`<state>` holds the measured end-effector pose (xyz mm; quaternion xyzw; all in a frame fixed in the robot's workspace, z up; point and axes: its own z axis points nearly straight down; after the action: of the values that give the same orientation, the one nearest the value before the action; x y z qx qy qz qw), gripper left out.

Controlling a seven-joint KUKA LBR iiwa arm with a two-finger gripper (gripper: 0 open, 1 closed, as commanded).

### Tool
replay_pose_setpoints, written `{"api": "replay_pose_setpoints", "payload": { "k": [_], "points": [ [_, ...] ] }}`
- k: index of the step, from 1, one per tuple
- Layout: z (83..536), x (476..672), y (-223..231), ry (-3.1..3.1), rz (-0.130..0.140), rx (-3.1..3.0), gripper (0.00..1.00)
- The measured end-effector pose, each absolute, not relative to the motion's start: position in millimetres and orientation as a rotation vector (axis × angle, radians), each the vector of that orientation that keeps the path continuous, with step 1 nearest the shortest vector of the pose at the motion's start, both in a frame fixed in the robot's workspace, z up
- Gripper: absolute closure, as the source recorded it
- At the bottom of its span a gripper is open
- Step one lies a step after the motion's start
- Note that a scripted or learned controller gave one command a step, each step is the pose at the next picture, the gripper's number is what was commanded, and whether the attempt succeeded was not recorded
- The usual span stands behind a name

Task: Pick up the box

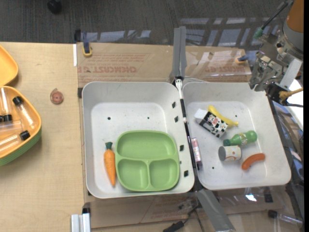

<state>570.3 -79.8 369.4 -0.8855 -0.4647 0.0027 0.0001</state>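
Observation:
The box (213,123) is small, black and white with a cow-like pattern, and lies tilted in the upper left part of the right bin (270,178). A yellow banana (223,117) rests against its far side. My gripper (258,81) hangs above the right bin's far right corner, well away from the box, up and to the right of it. Nothing shows between its fingers.
The right bin also holds a green bottle (240,138), a small white cup (230,153) and a red sausage (253,161). In the left bin (91,105) lie a green divided plate (147,160) and a toy carrot (110,163). A yellow tray (14,124) sits at the far left.

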Motion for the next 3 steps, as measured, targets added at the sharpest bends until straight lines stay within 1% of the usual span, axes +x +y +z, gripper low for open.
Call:
{"api": "replay_pose_setpoints", "payload": {
  "k": [1,2,3],
  "points": [
    [201,596.7,-27,-1.002,0.011,-2.976,1.00],
    [190,503.4,-27,-1.077,0.009,-2.949,1.00],
    [199,548.6,-24,-1.394,0.007,-2.815,1.00]
  ]
}}
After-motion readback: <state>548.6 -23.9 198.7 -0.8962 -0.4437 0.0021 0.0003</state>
